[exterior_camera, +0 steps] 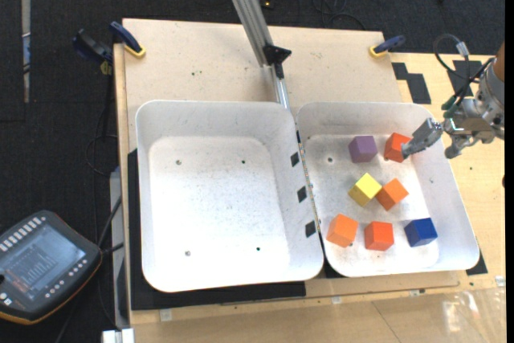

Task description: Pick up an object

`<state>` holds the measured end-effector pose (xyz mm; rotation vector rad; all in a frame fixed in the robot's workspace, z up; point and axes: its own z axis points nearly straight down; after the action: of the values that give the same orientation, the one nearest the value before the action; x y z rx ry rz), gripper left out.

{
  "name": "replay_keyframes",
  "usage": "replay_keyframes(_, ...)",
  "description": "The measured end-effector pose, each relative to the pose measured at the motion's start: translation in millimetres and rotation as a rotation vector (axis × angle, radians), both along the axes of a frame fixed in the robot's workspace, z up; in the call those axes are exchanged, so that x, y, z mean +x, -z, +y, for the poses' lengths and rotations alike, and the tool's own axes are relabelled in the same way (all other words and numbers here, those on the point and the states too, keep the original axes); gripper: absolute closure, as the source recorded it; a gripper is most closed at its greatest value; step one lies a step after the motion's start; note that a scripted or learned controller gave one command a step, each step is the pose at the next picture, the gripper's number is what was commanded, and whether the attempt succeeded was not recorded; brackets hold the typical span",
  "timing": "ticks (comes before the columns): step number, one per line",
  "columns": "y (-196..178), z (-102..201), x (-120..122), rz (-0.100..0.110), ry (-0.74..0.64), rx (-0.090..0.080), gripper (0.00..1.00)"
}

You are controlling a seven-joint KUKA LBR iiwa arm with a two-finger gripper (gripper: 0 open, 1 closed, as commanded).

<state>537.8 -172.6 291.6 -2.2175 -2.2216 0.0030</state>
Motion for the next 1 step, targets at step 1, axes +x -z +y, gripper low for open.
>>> replay_keyframes(1,-1.9,-0.1,0.5,-0.004,0.001,-0.001,0.0)
